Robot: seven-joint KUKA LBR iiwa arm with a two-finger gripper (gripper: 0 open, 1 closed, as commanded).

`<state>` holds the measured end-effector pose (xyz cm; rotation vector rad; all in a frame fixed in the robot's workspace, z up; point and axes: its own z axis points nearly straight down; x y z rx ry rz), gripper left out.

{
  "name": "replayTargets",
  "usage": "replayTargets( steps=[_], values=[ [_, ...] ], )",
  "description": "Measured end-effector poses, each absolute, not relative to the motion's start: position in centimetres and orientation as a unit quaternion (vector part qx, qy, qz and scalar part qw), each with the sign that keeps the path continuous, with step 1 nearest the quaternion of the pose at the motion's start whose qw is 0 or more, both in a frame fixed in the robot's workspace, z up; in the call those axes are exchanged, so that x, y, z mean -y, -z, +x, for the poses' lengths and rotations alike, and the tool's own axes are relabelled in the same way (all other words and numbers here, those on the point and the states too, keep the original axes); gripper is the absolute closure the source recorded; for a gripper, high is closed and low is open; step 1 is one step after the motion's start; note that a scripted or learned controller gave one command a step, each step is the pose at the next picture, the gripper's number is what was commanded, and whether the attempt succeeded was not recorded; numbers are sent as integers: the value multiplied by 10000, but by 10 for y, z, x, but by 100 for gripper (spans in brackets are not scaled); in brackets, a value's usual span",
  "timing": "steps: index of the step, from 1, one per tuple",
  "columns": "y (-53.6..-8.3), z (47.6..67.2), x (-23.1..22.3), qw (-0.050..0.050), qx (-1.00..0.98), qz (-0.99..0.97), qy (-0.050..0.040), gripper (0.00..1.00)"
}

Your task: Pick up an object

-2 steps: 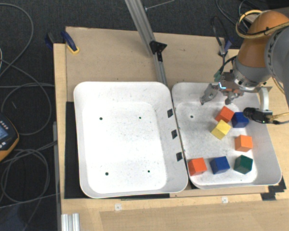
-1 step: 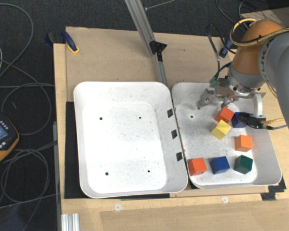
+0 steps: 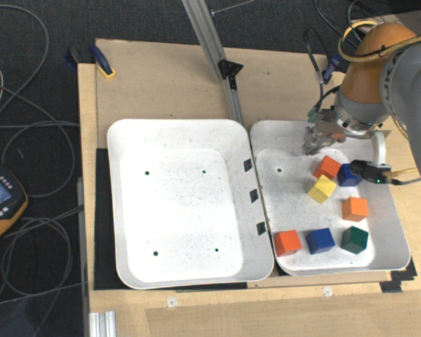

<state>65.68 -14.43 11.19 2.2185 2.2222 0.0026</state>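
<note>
The claw [image 3: 316,143], grip state impossible to tell, hangs over the right bin's [image 3: 386,258] far edge, nearest the orange block [image 3: 328,166], seemingly seeking a pick.

Beside the right bin [image 3: 266,139], the hand [image 3: 314,143] is too blurred to read; the arm [image 3: 400,55] runs off frame.

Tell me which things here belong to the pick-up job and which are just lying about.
Job: gripper, orange blocks, yellow block, blue blocks, green block, right bin.
Lying about: left bin, cables, clamp, metal rail.
</note>
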Motion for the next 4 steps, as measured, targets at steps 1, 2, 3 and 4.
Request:
replayTargets(
  steps=[1, 2, 3, 4],
  values=[
    [-177, 654, 144, 34, -7074, 7068, -24, 100],
    [-207, 656, 144, 24, -7075, 7067, -18, 100],
    [-206, 658, 83, -11, -7095, 7047, -13, 100],
    [-225, 658, 32, 8, -7094, 7048, -23, 100]
  ],
)
